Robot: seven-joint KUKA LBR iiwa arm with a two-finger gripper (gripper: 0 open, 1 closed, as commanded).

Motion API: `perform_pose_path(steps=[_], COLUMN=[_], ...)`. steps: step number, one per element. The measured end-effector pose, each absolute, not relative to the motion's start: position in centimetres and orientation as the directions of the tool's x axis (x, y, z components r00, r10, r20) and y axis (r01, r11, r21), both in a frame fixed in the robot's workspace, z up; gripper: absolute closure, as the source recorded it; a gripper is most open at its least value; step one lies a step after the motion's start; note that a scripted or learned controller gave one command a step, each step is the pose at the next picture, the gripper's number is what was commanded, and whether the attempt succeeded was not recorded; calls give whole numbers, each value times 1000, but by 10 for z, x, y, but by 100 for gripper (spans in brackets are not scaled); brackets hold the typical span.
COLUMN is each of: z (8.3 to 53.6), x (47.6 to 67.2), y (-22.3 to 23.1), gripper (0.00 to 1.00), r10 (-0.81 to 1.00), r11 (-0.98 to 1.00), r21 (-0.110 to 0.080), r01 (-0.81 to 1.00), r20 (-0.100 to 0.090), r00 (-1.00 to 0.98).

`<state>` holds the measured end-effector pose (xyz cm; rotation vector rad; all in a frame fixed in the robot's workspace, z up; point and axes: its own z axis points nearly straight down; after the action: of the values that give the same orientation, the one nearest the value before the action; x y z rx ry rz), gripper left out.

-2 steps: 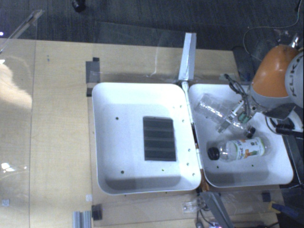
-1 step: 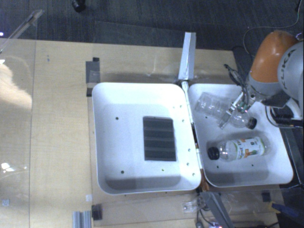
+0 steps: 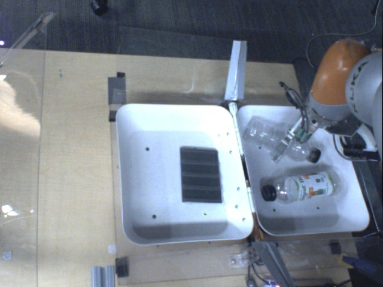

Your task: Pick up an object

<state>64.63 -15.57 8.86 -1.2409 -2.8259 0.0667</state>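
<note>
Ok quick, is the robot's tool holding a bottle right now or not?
Tool: cannot be told. It sits low in the right bin, right at the clear bottle, but a grip cannot be made out. The labelled bottle lies apart, untouched.

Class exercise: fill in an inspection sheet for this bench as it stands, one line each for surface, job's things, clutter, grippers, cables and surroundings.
Surface: pale wooden bench bearing two shallow white bins side by side; left bin has a dark ribbed panel on its floor.
Job's things: in the right bin, a clear plastic bottle with a green-and-orange label and black cap lying on its side; a second clear, label-free bottle lying further back.
Clutter: nothing seen.
Grippers: two-finger gripper down at the clear label-free bottle; grip cannot be judged.
Cables: thin dark cable beside the arm.
Surroundings: dark carpet beyond the bench; clear screen at left.
</note>
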Motion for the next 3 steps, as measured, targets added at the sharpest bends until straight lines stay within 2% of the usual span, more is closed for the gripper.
perform_pose_path(steps=[1,2,3], z=[89,89,88], x=[643,642,646], y=[-148,-144,-147], gripper=[0,0,0], r10=[788,811,821], r11=[616,585,571], r21=[-79,-86,-96], r01=[784,806,815], r20=[36,31,48], r00=[-615,-585,-569])
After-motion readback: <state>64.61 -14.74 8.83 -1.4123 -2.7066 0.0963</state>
